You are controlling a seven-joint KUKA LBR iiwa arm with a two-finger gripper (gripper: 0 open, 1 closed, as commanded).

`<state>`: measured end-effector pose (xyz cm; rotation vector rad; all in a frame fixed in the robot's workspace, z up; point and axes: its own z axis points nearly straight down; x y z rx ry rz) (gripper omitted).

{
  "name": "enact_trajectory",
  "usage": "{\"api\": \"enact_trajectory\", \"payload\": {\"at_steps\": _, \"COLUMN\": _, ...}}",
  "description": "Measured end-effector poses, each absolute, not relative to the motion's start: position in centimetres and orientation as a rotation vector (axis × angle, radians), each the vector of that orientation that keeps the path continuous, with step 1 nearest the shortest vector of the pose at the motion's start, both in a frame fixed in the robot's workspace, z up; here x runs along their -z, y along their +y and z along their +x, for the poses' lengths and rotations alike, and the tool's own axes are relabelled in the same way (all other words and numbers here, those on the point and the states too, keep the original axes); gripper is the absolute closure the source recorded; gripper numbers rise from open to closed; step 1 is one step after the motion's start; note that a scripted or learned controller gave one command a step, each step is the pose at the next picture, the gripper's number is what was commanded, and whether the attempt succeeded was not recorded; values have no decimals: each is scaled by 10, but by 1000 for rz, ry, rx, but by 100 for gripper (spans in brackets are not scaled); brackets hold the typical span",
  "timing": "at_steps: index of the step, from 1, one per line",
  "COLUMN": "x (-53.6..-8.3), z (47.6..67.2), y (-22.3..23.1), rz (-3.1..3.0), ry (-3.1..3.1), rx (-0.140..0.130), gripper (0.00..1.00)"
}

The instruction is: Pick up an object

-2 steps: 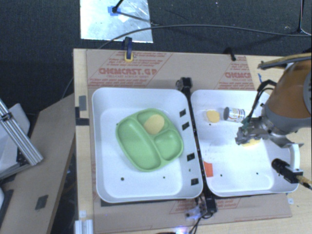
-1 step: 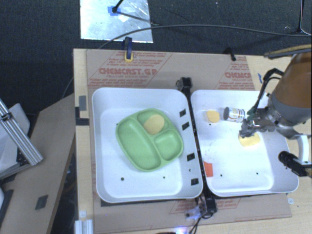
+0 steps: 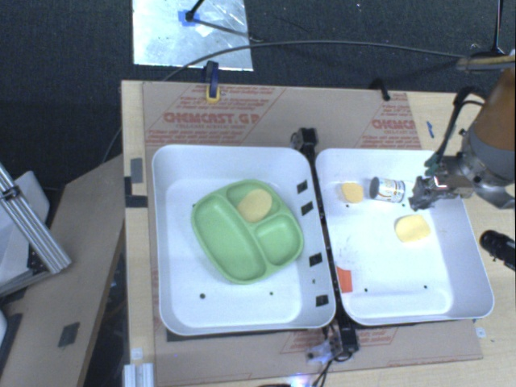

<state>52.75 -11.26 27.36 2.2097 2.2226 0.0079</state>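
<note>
- The gripper (image 3: 425, 193) hovers over the right bin (image 3: 459, 297), near a small jar (image 3: 389, 189); whether its fingers are apart cannot be told.
- A green divided plate (image 3: 242, 240) sits in the left bin (image 3: 177, 216).

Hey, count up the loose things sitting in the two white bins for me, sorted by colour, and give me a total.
Yellow: 3, the piece on the green plate, the small block, the larger piece
Green: 1, the divided plate
Silver-white: 1, the small jar lying on its side
Orange-red: 1, the flat tag
Total: 6
</note>
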Motion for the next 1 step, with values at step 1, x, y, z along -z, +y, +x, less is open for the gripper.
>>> {"api": "enact_trajectory", "payload": {"at_steps": 1, "x": -275, "z": 528, "y": -62, "rz": 2210, "ry": 2232, "rx": -5, "gripper": 100}}
